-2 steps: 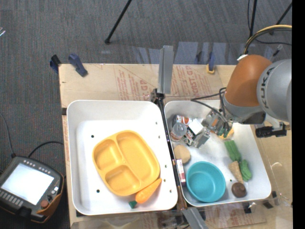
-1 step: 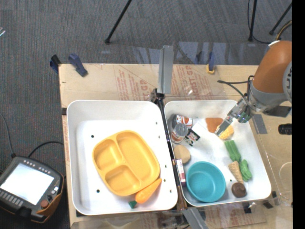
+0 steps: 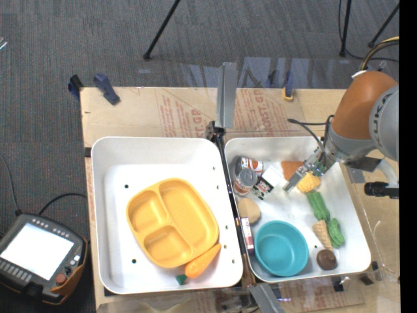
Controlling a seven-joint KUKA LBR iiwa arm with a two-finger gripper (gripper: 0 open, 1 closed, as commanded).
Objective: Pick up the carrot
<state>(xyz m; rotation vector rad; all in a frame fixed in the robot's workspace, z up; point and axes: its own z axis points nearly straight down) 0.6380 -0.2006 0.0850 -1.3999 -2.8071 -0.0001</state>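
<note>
Carrot [image 3: 203, 261]: lying in the left bin [image 3: 111, 155], touching the yellow tray's [image 3: 171, 222] lower right edge, leaf end partly tucked under.

Gripper [image 3: 296, 181]: hanging over the right bin [image 3: 352, 201], just beside a yellow corn piece [image 3: 309, 184]; whether it is gripping anything, cannot tell.

Blue bowl [image 3: 281, 247]: sitting below.

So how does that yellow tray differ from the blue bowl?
The yellow tray is wide, flat and split into three compartments; the blue bowl is smaller, round and one open hollow. The tray lies in the left bin beside the carrot, the bowl in the right bin. Both sit upright.
</note>
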